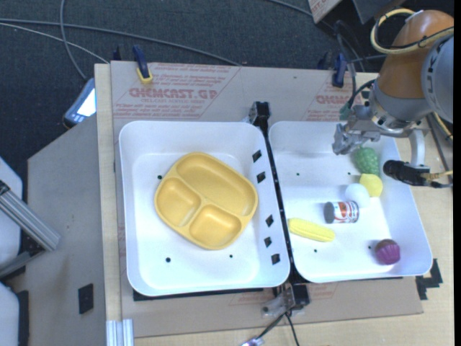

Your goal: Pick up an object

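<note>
Purple round toy point(387, 251), near corner of right bin point(302, 265); yellow corn-like piece point(311, 230) and small can point(341, 212) on its side just behind; white ball point(356, 193), yellow lump point(372, 184) and green knobbly item point(366, 160) clustered at far right. Gripper point(348, 140) hovers just beside green item; finger state cannot be told; nothing visibly held. Green item judged light, slightly soft, grippable across its middle; yellow divided plate point(206, 199) in left bin point(137, 193).

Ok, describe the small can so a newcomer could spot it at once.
Look in the right bin, the one without the yellow tray. Near its middle a small can lies on its side, just above the yellow corn-like piece. It alone is a cylinder with a red-and-white label and a grey metal end.
</note>
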You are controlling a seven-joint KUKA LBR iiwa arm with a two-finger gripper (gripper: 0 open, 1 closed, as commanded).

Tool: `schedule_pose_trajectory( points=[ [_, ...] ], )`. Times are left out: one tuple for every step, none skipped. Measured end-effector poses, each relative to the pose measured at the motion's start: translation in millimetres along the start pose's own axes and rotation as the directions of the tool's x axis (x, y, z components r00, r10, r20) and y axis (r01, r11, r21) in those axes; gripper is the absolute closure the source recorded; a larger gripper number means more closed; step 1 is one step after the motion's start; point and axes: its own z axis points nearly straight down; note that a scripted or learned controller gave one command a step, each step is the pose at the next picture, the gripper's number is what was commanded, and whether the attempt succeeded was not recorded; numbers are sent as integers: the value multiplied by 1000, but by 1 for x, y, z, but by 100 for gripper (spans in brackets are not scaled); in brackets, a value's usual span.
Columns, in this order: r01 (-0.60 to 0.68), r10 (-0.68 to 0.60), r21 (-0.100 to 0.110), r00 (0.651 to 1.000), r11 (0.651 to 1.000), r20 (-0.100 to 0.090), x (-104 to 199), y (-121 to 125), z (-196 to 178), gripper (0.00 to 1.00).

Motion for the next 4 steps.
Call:
schedule_pose_trajectory(
  points=[
    [0, 0, -1, 1000, 1000, 0, 6, 3, -64, 100],
    [-1, 1, 4, 1000, 1000, 0, 6, 4, -63, 100],
    [3, -3, 9, 1000, 1000, -3, 62, 6, -53, 100],
    [3, -3, 10, 1000, 1000, -3, 117, 6, -47, 100]
  ],
)
